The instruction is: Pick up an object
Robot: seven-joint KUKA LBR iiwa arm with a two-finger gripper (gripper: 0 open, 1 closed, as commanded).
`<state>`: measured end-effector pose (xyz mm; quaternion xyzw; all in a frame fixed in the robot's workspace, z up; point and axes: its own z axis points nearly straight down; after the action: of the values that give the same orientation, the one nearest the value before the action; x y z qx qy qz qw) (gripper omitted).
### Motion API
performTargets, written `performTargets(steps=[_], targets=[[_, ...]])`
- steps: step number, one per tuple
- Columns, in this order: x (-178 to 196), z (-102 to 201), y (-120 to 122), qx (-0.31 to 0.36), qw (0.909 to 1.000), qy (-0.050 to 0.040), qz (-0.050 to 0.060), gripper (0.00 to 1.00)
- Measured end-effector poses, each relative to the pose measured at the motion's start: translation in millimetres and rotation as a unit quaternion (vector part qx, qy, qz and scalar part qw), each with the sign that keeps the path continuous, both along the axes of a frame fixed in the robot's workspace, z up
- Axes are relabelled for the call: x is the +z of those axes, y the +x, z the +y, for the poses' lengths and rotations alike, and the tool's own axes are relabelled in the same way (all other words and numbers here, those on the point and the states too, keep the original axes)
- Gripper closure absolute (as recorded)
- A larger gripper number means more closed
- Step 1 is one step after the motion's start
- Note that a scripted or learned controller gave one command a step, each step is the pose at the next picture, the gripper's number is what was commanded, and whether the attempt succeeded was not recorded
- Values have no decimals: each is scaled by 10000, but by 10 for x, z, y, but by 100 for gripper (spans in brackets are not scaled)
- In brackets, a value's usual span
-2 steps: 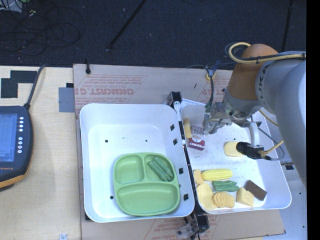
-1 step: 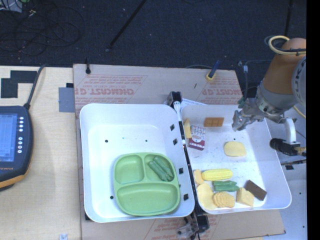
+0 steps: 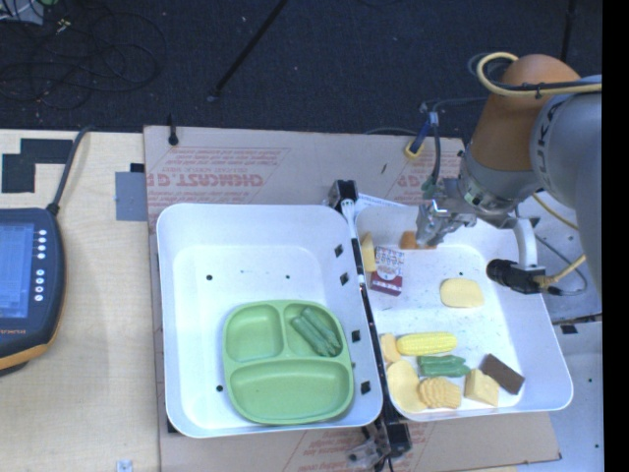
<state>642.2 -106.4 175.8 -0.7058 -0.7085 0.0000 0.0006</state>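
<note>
Two shallow white plastic bins sit side by side — the left bears a green divided plastic tray. Over the right bin's far edge hangs the gripper, its grip unreadable, above a small orange block — a yellow toy corn cob lies nearer.
</note>
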Motion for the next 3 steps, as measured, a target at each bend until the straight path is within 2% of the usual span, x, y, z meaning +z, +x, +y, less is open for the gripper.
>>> performTargets(steps=[1, 2, 3], targets=[[118, 549, -420, -10, 10000, 6, 26, 100], [248, 1039, -375, -8, 10000, -3, 5, 100], [397, 471, -424, -37, 10000, -11, -1, 100]])
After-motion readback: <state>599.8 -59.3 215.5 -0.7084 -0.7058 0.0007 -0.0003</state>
